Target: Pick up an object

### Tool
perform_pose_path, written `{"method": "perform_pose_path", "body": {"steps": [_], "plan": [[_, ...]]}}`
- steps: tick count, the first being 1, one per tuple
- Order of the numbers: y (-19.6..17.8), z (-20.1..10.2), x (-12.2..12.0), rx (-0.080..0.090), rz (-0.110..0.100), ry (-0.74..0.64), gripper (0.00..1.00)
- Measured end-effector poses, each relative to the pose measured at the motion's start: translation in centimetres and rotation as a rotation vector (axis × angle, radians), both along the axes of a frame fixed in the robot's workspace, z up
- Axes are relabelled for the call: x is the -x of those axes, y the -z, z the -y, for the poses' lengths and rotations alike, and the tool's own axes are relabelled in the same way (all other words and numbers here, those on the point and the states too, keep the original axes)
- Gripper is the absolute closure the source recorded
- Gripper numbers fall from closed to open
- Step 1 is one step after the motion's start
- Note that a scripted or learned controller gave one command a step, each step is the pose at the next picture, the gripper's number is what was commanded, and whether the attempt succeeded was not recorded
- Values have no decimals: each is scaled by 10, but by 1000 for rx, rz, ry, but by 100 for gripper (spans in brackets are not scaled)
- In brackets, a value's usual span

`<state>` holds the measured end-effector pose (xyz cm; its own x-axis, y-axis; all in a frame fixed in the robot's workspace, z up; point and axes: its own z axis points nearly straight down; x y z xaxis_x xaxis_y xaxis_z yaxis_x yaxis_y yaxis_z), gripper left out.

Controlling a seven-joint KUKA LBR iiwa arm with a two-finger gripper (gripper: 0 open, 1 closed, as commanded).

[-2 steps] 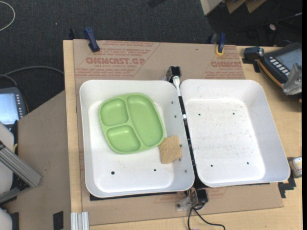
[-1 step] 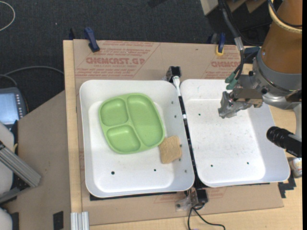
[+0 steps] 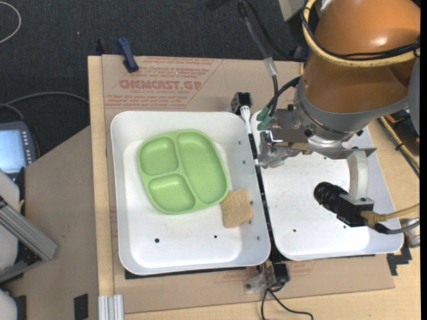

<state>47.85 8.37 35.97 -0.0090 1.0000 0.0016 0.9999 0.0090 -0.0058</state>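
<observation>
Two things lie in the left bin: a green divided plate near its middle, and a tan square piece just beside the plate's lower right edge. The arm hangs over the right bin; I cannot tell whether the jaws are spread or pressed together.

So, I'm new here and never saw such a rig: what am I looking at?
This is one photo from a camera fixed above a bench, looking down at a slant. The big grey and orange shape is a robot arm reaching in from the right; its gripper hangs over the right bin, near its wall beside the left bin. The left bin holds a green divided plate and a tan square piece beside it. Both lie there loose, so neither is held.
</observation>
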Motion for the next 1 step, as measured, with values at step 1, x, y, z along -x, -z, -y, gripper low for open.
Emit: {"method": "perform_pose_path", "body": {"steps": [1], "plan": [[19, 52, -1, 3, 1, 15, 100]]}}
